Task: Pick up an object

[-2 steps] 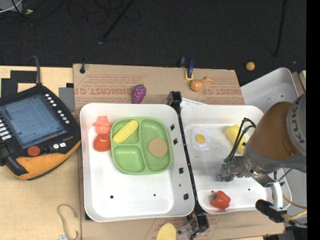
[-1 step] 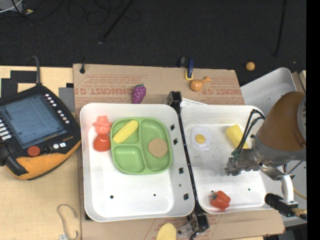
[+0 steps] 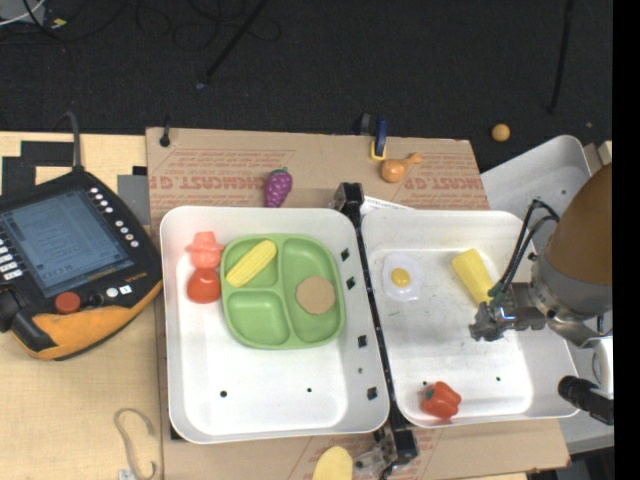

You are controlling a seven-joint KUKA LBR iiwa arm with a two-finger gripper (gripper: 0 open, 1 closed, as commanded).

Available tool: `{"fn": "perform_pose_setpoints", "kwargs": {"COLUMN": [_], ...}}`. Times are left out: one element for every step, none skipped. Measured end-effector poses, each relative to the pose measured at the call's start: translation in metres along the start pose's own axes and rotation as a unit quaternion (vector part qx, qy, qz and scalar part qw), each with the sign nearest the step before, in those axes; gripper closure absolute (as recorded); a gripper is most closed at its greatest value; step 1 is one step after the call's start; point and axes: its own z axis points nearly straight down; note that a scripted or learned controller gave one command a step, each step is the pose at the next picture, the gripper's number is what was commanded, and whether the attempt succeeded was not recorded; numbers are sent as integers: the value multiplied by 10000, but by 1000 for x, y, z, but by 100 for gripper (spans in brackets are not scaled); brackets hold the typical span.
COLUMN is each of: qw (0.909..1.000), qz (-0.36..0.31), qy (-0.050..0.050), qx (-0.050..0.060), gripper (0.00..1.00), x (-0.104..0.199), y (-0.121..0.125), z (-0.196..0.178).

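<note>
My gripper [image 3: 487,325] hangs low over the right bin [image 3: 450,368], near its right side, with the arm coming in from the right. A yellow block [image 3: 472,273] lies just up and left of it. A fried-egg toy [image 3: 401,278] sits at the bin's upper left, and a red pepper toy [image 3: 440,400] rests near the front rim. The left bin [image 3: 260,388] holds a green divided plate [image 3: 260,323] carrying a corn cob [image 3: 249,262] and a brown disc [image 3: 316,295]. A pink and red toy [image 3: 204,268] stands beside the plate.
A teach pendant [image 3: 70,258] lies on the bench at left. On the cardboard behind the bins sit purple grapes [image 3: 278,186] and an orange pear-shaped toy [image 3: 398,167]. A yellow lemon toy [image 3: 333,463] lies in front of the bins.
</note>
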Motion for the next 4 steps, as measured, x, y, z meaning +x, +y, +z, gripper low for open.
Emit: {"fn": "perform_pose_setpoints", "kwargs": {"qw": [10000, 10000, 10000, 10000], "qz": [0, -26, -21, -16], "qy": [2, 14, 17, 11], "qx": [6, 18, 32, 37], "gripper": [100, 100, 100, 100], "x": [-1, 58, 105, 154], "y": [1, 4, 2, 14], "z": [-32, -39, -36, -21]}}
